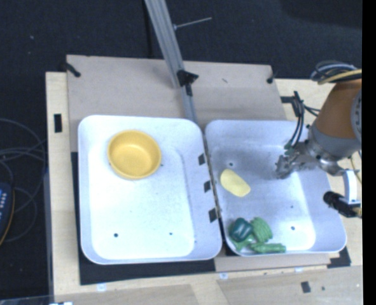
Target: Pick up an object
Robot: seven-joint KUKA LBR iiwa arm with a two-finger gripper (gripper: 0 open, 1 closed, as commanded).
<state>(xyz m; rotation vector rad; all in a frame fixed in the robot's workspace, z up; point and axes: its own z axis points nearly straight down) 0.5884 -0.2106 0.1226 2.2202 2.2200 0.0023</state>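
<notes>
**Two bins, four objects, arm over the right bin**

We count two shallow white bins side by side: the left bin (98, 234) and the right bin (315, 227). In the left bin we see one thing, a yellow bowl (134, 154), sitting upright toward the far left corner. In the right bin we count three things: one pale yellow lump (235, 183) near the bin's left wall, one dark green block (241, 230) at the near edge, and one lighter green leafy toy (263, 237) touching the block on its right side. The two green pieces lie together, apart from the yellow lump.

The arm (338, 121) reaches in from the right, its orange band showing above the grey wrist, with cables looping beside it. The gripper (285, 164) points down and to the left over the far part of the right bin, well apart from the yellow lump and from the green pair. Nothing sits between its tips, and at this size we cannot tell how the gripper is set.
</notes>
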